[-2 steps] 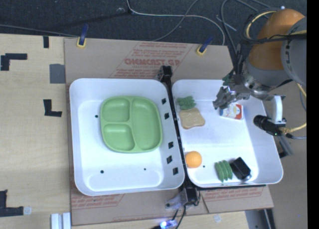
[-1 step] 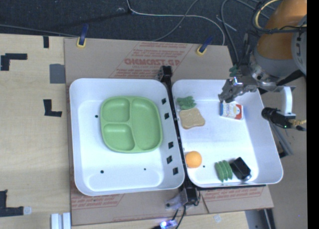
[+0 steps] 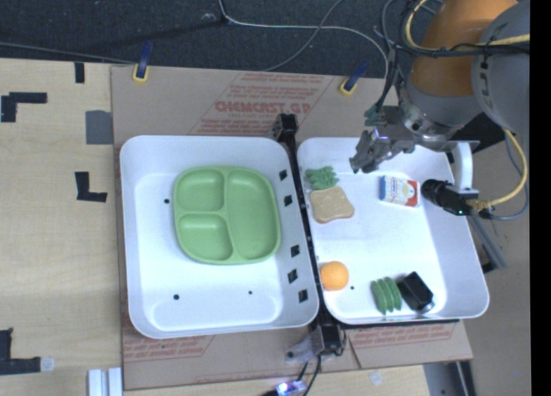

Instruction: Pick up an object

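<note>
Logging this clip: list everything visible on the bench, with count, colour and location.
Bins: 2, white, side by side on the bench.
Divided plate: 1, green, left bin.
Leafy toy: 1, green, right bin, top left.
Bread slice: 1, tan, below the leafy toy.
Carton: 1, white, red and blue, right bin.
Orange: 1, orange, lower left.
Ridged item: 1, green, bottom.
Block: 1, black, beside it.
End effector: 1, dark, over the right bin's top.

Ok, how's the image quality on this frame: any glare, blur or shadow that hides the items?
Camera view: lighting is even, and the white bins look bright but not blown out; the green divided plate and orange ball read clearly; the gripper is dark and slightly soft, so finger detail is lost.
</note>
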Controlling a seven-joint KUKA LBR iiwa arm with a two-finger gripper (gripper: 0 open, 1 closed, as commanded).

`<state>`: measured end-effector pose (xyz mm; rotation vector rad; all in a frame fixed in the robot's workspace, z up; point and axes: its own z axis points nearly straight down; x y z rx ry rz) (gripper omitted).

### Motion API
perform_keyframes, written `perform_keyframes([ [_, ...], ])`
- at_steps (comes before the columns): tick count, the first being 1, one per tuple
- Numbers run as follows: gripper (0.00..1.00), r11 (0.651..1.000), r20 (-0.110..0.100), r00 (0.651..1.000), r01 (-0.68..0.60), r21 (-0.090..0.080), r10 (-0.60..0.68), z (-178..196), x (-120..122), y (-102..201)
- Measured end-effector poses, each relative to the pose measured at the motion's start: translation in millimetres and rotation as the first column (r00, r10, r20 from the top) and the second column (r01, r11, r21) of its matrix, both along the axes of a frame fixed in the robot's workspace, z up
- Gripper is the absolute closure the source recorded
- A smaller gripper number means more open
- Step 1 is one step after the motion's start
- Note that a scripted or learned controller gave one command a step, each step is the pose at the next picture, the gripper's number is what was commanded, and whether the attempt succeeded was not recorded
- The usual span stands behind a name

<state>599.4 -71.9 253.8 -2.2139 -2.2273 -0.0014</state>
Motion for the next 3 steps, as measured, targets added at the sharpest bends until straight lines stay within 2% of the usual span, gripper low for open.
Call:
perform_keyframes([
  [2, 1.0, 1.0, -0.001, 1.0, -0.001, 0.0, 0.001, 2, 11, 112],
  [3, 1.0, 1.0, -0.003, 1.0, 0.0, -0.001, 0.0, -19, 16, 163],
])
